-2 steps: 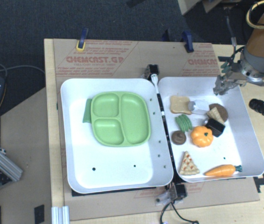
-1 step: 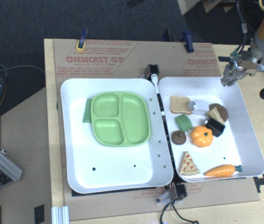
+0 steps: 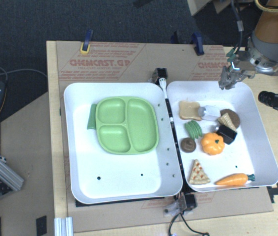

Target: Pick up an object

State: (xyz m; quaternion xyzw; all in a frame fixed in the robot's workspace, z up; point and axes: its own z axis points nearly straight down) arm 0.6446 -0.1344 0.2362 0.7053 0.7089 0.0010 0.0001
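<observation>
Carrot at the right bin's near edge; jaws above far rim, opening indiscernible.

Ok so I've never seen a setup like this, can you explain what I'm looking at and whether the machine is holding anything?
One camera looks down at a slant on a bench with two shallow white bins. The grey and orange robot arm reaches in from the right; its gripper hangs over the far edge of the right bin, with nothing seen in it. That bin holds toy food: a pumpkin, a carrot, a pizza slice, toast. The left bin holds a green divided plate.
</observation>
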